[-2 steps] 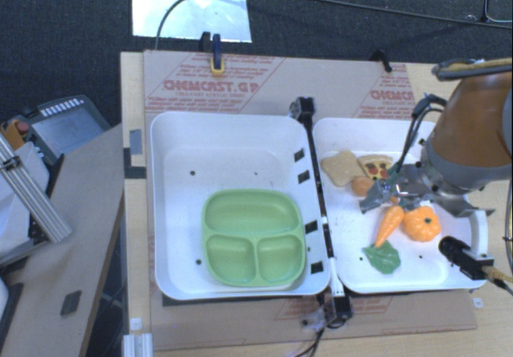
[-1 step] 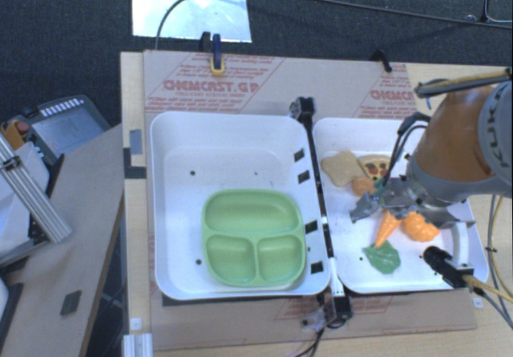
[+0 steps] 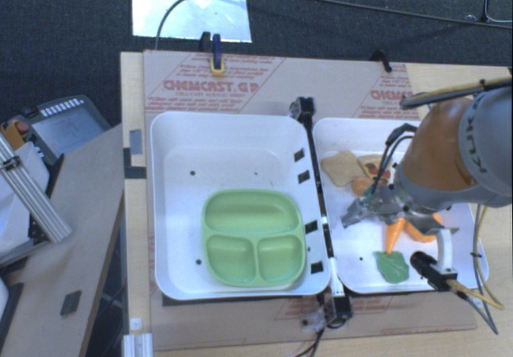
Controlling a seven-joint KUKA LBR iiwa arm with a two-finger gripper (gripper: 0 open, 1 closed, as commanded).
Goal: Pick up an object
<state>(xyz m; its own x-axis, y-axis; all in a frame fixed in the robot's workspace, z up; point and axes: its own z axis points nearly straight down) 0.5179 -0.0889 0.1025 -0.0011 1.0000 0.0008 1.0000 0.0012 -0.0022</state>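
My gripper (image 3: pixel 362 209) hangs low in the right bin (image 3: pixel 345 271), near the bin's middle. Several small items lie around it. A tan flat piece (image 3: pixel 342 168) rests just beyond it toward the back left. A small orange piece (image 3: pixel 362 185) lies close above the gripper. An orange carrot (image 3: pixel 393 235) lies to its right, pointing toward the front. A green leaf-shaped piece (image 3: pixel 393 267) sits by the front wall. Nothing shows between the gripper's tips, and the arm's grey and orange wrist (image 3: pixel 437 159) hides the bin's right part.
The left bin (image 3: pixel 180 187) holds a green divided plate (image 3: pixel 253 237) toward its front right. A black-clipped divider (image 3: pixel 313 187) runs between the two bins. A grey table with a device (image 3: pixel 64 127) stands at the far left.
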